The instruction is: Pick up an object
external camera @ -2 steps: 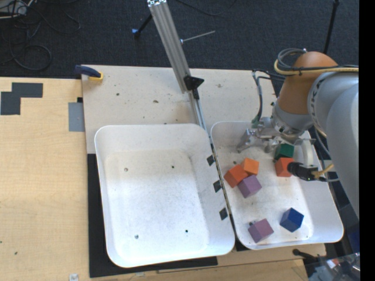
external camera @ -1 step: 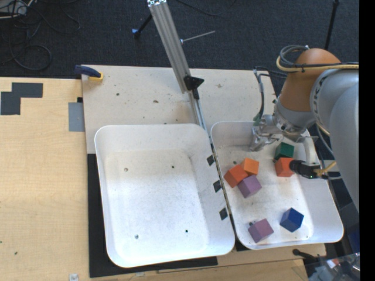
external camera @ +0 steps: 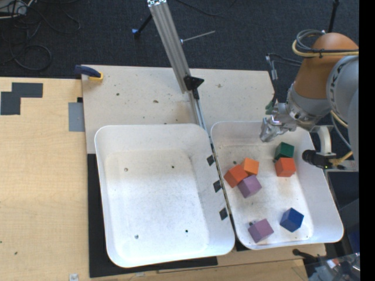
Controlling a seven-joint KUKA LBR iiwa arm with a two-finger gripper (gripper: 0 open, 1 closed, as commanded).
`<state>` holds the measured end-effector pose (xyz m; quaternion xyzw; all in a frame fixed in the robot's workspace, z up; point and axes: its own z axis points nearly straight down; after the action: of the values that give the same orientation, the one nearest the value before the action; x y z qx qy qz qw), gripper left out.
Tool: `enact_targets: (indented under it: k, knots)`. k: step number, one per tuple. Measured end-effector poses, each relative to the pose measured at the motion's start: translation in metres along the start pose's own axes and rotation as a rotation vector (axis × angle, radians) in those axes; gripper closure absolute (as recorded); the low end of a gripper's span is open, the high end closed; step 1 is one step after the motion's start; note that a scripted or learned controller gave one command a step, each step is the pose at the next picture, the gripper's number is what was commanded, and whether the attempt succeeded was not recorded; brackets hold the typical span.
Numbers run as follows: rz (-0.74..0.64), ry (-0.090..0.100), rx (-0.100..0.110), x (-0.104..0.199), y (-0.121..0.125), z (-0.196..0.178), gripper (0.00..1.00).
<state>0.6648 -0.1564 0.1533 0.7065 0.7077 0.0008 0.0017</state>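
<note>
**Over right bin, far end: gripper up, nothing seen in it**

In right bin (external camera: 321,218): seven blocks, all loose on the floor. Gripper (external camera: 269,132) at the bin's far end, near top-centre of it, hanging off grey arm w/ orange band (external camera: 319,69) coming in from the right. Metal fingers pointing down-left; gap btwn them too small and blurred to read, so open/closed: can't tell. No block visible btwn the tips.

Block positions:
- green block (external camera: 285,150) closest to gripper, just right of and below it, not touching as far as visible.
- red block (external camera: 285,167) directly below green, touching or nearly so.
- orange block (external camera: 251,167) mid-bin, butted against red-orange block (external camera: 236,174) on its left.
- purple block (external camera: 250,186) just below that pair, touching.
- second purple block (external camera: 260,229) near front edge.
- blue block (external camera: 292,219) right of it, close but apart.

Left bin (external camera: 117,239): white, speckled floor, sits flush beside right bin, black clips along shared edge.

Aluminium extrusion post (external camera: 170,37) slanting up from behind the bins. Blue-yellow clamp (external camera: 88,72) at far-left corner of bench board. Cables on dark carpet, top left.
</note>
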Motion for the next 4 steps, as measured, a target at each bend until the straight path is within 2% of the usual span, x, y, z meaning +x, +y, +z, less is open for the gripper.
enact_targets:
  k: [2, 4]
  knots:
    - [0.0, 0.0, 0.0, -0.005, 0.004, -0.085, 1.0]
    - [-0.002, 0.004, 0.007, 0.087, -0.029, -0.099, 1.0]
